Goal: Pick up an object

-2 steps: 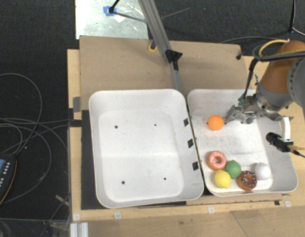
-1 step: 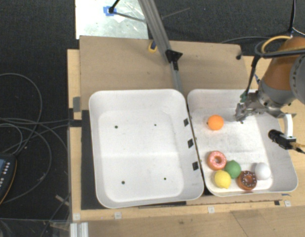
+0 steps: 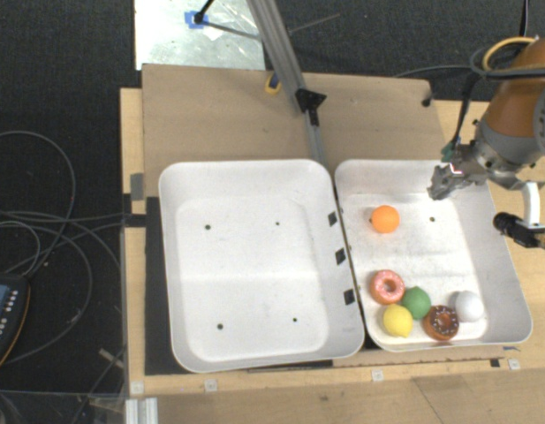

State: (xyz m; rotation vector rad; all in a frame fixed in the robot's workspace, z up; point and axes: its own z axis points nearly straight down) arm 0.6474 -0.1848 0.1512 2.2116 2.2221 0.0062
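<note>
The right bin [image 3: 484, 237] holds an orange ball [image 3: 385, 218] near its middle. At its front lie a pink frosted donut [image 3: 388, 285], a green ball [image 3: 417, 302], a yellow lemon [image 3: 397, 321], a chocolate donut [image 3: 442, 322] and a white ball [image 3: 469, 306]. My gripper [image 3: 444, 184] hangs over the bin's back right part, right of and behind the orange ball. Nothing shows between its fingers.
The left bin [image 3: 179, 237] sits beside the right one on the brown bench. A grey pole [image 3: 281, 47] slants across the back of the bench. Cables and a pendant [image 3: 3, 312] lie on the floor at left.
</note>
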